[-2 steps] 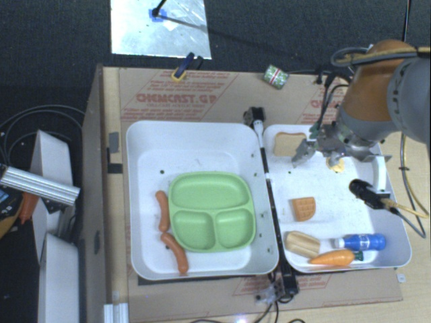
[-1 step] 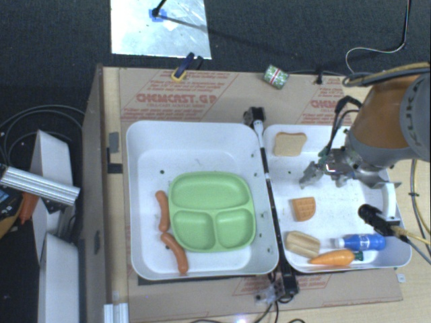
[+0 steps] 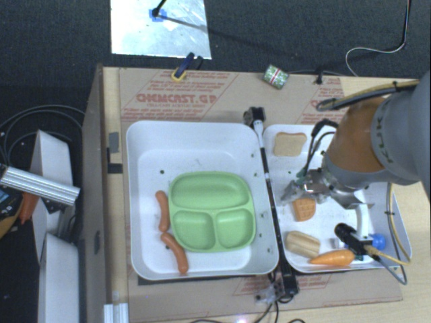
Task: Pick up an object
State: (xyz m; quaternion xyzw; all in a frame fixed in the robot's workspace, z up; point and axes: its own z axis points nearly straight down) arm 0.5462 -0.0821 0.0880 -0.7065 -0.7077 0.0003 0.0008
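The grey arm's gripper (image 3: 304, 188) hangs in the right white bin (image 3: 279, 155), just above an orange waffle-textured toy (image 3: 304, 210). The left white bin (image 3: 145, 147) holds a green divided plastic tray (image 3: 212, 210) and two sausages.

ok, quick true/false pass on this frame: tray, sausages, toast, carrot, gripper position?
1. The green tray sits in the left bin. True.
2. Two sausages lie to the right of the tray. False: they lie along its left side.
3. The toast is at the far end of the right bin. True.
4. The carrot rests on the tray. False: it lies at the near edge of the right bin.
5. The gripper is over the right bin, by the waffle. True.
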